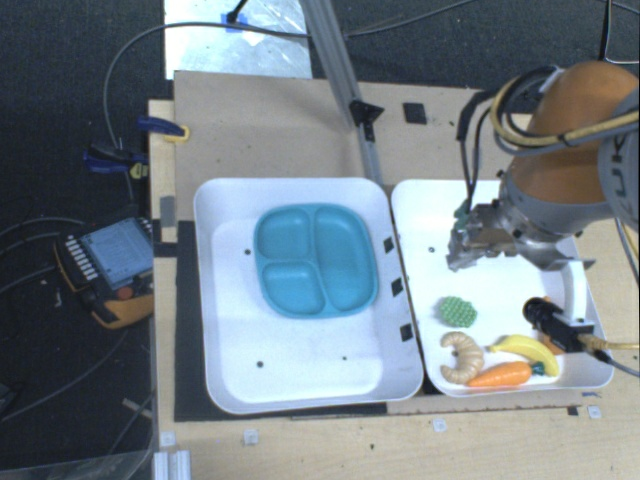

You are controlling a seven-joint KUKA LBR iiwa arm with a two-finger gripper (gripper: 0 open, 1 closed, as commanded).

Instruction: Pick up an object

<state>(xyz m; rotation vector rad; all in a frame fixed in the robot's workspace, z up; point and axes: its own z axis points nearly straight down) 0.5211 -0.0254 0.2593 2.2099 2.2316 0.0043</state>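
The left bin [225,298] carries a blue divided plate [317,259]; the right bin [415,218] has the gripper [468,248] poised above the green ball [458,312], croissant [460,355], carrot [500,375] and banana [528,349]. Crowding there risks a glancing grab.

**Even overhead light, soft focus, glare at the top**

You are looking at a scene lit evenly from above. Both white bins read bright, the right bin [420,228] close to washed out, so its walls blend into its floor. Shadows are faint and short: a soft one lies under the blue divided plate [315,258], and another under the gripper [462,253]. The shiny sheet [235,23] at the top edge throws back harsh glare. The dark floor [70,88] around the bench [260,118] is dim and grainy. Overall sharpness is low, with small things on the right blurred at their edges.
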